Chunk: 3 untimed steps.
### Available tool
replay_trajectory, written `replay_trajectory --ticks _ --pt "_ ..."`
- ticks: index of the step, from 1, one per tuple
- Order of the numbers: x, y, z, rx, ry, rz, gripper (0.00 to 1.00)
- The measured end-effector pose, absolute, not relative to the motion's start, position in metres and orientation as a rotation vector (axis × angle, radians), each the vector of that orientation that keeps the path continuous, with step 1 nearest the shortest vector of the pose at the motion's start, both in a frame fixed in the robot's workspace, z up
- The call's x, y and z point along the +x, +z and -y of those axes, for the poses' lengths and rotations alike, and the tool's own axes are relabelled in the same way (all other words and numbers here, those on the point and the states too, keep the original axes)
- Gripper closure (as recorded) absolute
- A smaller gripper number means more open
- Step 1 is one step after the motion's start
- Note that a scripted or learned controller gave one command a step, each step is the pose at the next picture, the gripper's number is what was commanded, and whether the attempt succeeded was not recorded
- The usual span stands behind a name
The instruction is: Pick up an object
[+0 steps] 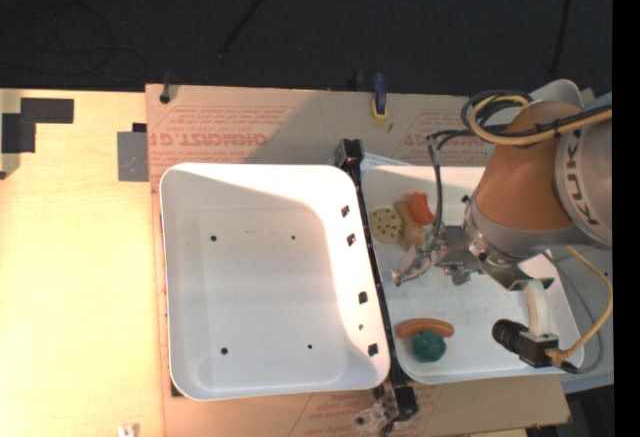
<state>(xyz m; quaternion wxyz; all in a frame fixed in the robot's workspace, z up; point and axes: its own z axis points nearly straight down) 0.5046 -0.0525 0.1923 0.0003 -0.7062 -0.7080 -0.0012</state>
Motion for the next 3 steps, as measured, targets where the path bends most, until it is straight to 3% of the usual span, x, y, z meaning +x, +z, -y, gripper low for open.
replay_trajectory --ticks 1,2,3 --pt "0.475 0.313 0.003 -2.216 -0.003 2.228 0.0" --pt "0.504 0.476 0.042 -2.231 -0.017 2.232 0.0" --pt "0.503 0.475 0.039 -2.21 0.007 2.23 1.0"
